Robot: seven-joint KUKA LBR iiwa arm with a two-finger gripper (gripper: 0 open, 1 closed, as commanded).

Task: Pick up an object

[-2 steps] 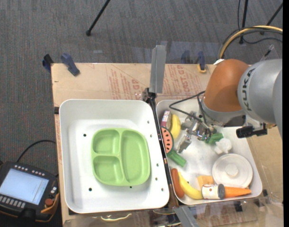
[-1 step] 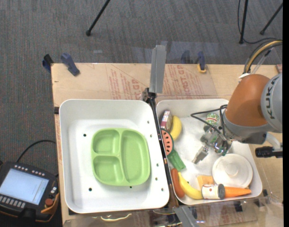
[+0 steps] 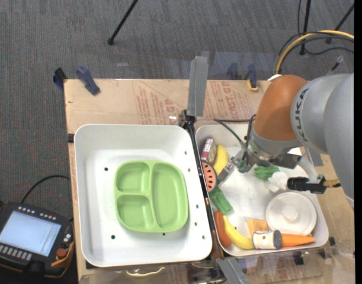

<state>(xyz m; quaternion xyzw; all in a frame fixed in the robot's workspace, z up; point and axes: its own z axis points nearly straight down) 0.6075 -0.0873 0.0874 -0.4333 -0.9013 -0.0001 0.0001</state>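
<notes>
Two white bins side by side on the bench (image 3: 133, 102). Left bin (image 3: 92, 141): green divided plate (image 3: 151, 195) lying flat near its middle. Right bin (image 3: 318, 229): crowded with toy food. Along its left edge, a watermelon slice (image 3: 209, 176), a green piece (image 3: 221, 202) and, toward the far left corner, a banana (image 3: 220, 157). Near the front edge, a second banana (image 3: 237, 234), an orange piece (image 3: 223, 229) just beside it, a carrot (image 3: 296, 239) and a small can (image 3: 264, 239). White lidded bowl (image 3: 291, 213) in the front right corner. Arm (image 3: 299, 114) reaching in from the right, gripper (image 3: 235, 165) low over the far left part of the right bin, close beside the banana there; state of the claw: cannot tell
</notes>
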